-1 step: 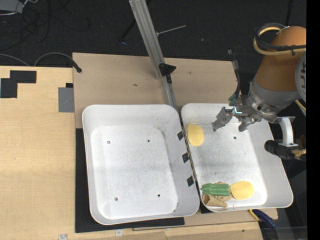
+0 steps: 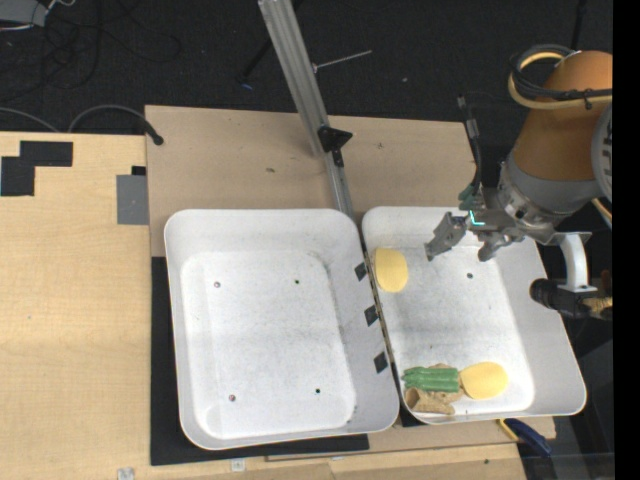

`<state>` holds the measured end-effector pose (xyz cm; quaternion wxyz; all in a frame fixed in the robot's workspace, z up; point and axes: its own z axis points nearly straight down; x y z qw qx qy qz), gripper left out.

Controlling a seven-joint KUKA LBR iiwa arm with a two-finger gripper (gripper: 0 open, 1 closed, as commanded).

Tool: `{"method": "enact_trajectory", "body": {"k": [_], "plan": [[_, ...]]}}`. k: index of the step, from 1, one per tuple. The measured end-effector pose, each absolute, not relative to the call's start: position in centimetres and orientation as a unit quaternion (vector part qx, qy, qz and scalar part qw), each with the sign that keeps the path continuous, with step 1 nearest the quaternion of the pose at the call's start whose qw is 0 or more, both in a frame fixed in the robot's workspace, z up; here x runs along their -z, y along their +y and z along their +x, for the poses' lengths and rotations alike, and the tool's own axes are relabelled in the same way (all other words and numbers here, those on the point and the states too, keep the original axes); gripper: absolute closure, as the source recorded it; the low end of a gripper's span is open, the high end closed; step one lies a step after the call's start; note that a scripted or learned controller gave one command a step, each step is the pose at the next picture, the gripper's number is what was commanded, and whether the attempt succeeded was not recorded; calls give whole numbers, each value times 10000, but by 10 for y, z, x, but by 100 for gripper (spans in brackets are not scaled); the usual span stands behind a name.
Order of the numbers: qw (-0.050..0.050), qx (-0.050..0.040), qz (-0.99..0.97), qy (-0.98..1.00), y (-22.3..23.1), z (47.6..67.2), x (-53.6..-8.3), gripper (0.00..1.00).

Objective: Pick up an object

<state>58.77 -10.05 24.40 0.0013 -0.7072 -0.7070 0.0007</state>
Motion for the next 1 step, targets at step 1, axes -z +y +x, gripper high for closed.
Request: {"method": "enact_trajectory", "body": {"k": [1], "plan": [[34,-25,-7071,-7071,-100,580,-198,0]]}}
